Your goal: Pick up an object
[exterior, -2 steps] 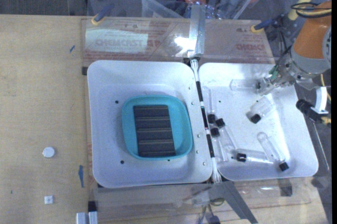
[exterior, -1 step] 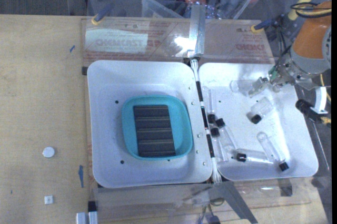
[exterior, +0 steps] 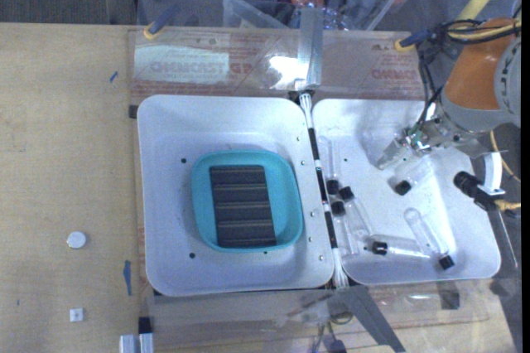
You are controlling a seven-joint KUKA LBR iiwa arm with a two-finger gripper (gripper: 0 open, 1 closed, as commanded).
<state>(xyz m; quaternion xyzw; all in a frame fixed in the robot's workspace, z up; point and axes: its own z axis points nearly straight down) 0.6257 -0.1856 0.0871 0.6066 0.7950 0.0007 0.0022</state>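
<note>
Several clear plastic tubes with black caps [exterior: 426,234] are seen lying in the right white bin [exterior: 472,260], below the two-finger gripper [exterior: 396,154]. The jaw state cannot be told. Reddish lettering on the clear panel [exterior: 182,61] behind is perhaps mirrored, and is not legible.

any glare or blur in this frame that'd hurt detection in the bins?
Camera view: strong glare on the clear panel behind the bins; the clear tubes in the right bin nearly vanish against white, only their black caps standing out; the gripper looks soft; the teal tray is crisp.
</note>
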